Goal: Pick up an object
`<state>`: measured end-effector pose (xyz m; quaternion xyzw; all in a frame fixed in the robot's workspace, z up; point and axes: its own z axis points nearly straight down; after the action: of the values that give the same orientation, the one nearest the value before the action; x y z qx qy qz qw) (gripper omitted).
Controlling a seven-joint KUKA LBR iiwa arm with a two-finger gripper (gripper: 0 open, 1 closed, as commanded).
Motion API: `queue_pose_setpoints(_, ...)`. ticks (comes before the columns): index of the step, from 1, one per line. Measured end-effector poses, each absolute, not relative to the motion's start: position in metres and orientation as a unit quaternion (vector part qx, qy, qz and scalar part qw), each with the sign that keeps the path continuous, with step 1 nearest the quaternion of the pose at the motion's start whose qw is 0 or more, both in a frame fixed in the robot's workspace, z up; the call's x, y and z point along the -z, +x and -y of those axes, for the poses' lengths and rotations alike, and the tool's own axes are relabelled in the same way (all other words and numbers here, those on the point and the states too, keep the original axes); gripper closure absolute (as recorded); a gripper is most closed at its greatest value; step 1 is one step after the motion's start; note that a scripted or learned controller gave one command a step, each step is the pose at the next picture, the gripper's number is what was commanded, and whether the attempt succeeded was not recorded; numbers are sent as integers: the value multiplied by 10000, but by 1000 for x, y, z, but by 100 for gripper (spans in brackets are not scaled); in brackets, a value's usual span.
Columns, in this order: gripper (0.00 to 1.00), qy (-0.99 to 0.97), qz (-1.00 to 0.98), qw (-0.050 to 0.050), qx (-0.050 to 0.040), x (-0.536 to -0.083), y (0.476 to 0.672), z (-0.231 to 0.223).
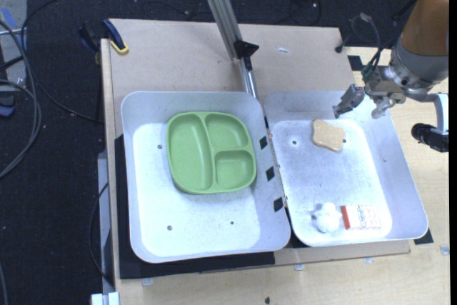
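Note:
A tan slice of bread (328, 135) lies in the upper part of the right bin (394, 175). Near that bin's front edge sit a small white fluffy object (327, 218) and a flat white packet with red print (363, 216). My gripper (365, 103) hangs above the right bin's far rim, up and to the right of the bread, with its two fingers spread apart and nothing between them. A green divided plate (212, 151) rests in the left bin (143, 218).
A slanted metal pole (221, 0) crosses the back of the bench and ends between the bins. A blue and yellow tool (114, 37) lies at the bench's back left corner. Cables run over the dark floor around the bench.

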<state>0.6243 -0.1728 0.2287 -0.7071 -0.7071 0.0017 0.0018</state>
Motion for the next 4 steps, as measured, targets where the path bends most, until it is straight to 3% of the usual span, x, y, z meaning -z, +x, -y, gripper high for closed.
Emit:
queue_pose_setpoints(2, 0, -7065, 7077, 17, -13, -104, 621, 161)
queue_pose_setpoints(3, 100, -7068, 7074, -15, 3, -118, 622, 161)
queue_pose_setpoints(4, 100, -7061, 7081, -28, 19, -179, 623, 153)
